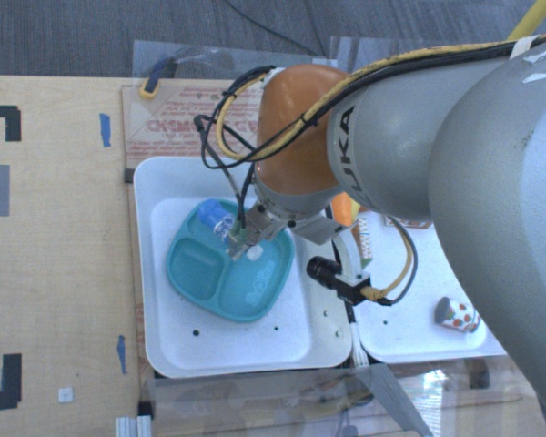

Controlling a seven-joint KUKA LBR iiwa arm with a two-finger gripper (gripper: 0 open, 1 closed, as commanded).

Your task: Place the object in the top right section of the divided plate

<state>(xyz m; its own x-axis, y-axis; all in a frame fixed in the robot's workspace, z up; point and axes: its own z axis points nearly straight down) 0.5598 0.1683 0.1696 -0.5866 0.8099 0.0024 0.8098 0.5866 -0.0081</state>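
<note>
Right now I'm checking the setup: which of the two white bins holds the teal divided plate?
The left bin holds the divided plate, with the tool over it. The right bin holds a small patterned object instead.

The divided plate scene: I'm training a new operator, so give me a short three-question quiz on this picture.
1. True or false: the teal divided plate lies in the left white bin.
2. The pincer is above which thing? A) the wooden bench B) the divided plate C) the right white bin
3. Fill in: the small patterned object lies in the ____ bin.

Key: 1 true; 2 B; 3 right. A blue object sits in the plate's upper section beside the pincer; whether it is gripped cannot be told.
</note>
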